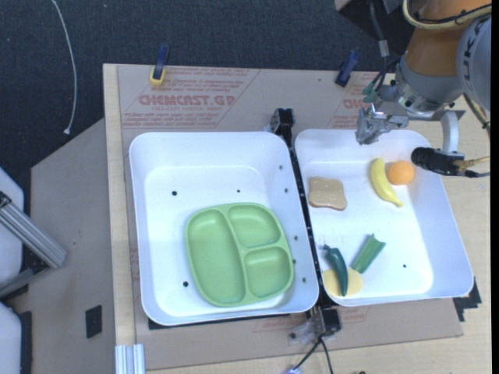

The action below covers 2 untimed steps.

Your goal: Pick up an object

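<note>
Dark carpet surrounds a bench (195,100) topped with printed board, two white bins side by side on it. Nearest the camera in the right bin (437,279): a yellow piece (347,284) with a dark green pepper (337,262) lying on it, and a lighter green stalk (368,252) just beside. Left bin (156,170) holds a green divided tray (238,252), nothing on it. Farther back in the right bin: toast (327,194), then a banana (383,182) touching an orange ball (401,173). At the far rim the gripper (372,128) hangs above the bin's back left corner, well apart from every object; whether its jaws are apart or together I cannot tell at this size. Nothing sits between them. Judgement: pick not yet made; choosing a target, descending, closing and lifting all remain.
</note>
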{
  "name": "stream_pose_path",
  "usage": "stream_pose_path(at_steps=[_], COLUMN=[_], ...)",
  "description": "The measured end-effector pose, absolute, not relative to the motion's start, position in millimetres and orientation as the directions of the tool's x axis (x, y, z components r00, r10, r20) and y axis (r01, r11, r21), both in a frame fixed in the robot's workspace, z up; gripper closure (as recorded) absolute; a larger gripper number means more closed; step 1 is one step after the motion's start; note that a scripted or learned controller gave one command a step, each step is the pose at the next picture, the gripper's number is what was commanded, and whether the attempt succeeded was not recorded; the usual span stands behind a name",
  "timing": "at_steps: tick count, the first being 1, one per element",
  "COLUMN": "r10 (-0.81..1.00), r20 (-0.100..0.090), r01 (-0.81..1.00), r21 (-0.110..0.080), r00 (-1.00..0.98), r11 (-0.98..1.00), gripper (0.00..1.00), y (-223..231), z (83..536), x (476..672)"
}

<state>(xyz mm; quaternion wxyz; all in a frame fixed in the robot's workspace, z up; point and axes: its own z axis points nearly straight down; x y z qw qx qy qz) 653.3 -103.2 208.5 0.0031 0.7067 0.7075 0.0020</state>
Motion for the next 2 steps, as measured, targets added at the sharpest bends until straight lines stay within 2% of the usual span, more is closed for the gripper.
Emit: stream_pose_path(at_steps=[1, 2], r10=[1.0, 1.0], r20=[-0.002, 0.001], r01=[1.0, 1.0], r21=[0.008, -0.002], r00=[-0.001, -0.005], r11=[0.001, 0.005], gripper=[1.0, 1.0], y=[-103, -42], z=[252, 242], x=[654.6, 660.0])
